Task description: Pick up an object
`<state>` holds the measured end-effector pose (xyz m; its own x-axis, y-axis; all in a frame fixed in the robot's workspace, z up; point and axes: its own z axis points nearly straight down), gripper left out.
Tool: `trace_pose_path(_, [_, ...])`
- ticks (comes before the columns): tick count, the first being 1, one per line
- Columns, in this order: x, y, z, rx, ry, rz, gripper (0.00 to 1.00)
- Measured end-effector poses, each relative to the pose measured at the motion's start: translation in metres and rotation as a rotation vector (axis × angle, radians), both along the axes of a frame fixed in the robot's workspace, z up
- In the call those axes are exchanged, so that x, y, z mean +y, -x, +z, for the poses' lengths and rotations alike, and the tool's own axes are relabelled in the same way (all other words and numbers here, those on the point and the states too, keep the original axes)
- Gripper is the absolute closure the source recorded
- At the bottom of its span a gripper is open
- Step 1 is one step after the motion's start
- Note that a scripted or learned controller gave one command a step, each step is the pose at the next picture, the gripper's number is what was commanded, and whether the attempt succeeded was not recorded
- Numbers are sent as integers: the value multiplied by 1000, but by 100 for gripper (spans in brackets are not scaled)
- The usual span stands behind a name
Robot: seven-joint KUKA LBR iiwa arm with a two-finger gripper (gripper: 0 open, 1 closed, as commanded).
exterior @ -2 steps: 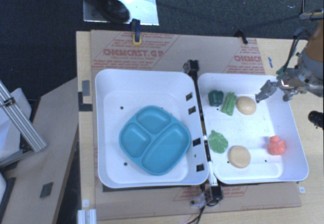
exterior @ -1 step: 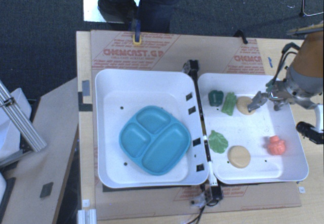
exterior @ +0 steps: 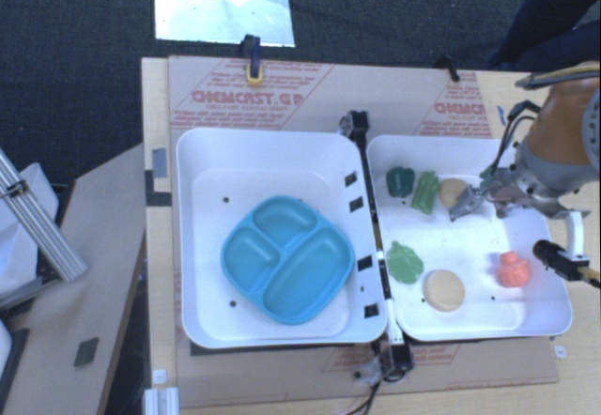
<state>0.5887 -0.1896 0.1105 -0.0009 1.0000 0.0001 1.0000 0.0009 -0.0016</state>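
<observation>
Gripper (exterior: 467, 205) hangs low in the right white bin (exterior: 545, 315), fingers slightly parted around nothing, tips just beside the pale tan round toy piece (exterior: 453, 190); it looks light, stiff and smooth, best pinched across its middle

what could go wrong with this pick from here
The end effector sits low beside the tan round piece, with the light green piece and dark green pepper packed close by. It may nudge one rather than grip it, or catch two together. It also works near the right bin's back wall, so a pushed piece could jam there.
</observation>
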Motion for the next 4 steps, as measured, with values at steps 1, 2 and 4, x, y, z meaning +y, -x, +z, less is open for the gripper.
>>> trace_pose_path(1, [0, -2, 14, -6, 2, 1, 100])
trace_pose_path(2, [4, -6, 58, -7, 2, 3, 100])
trace_pose_path(4, [9, -3, 132, -6, 1, 4, 100])
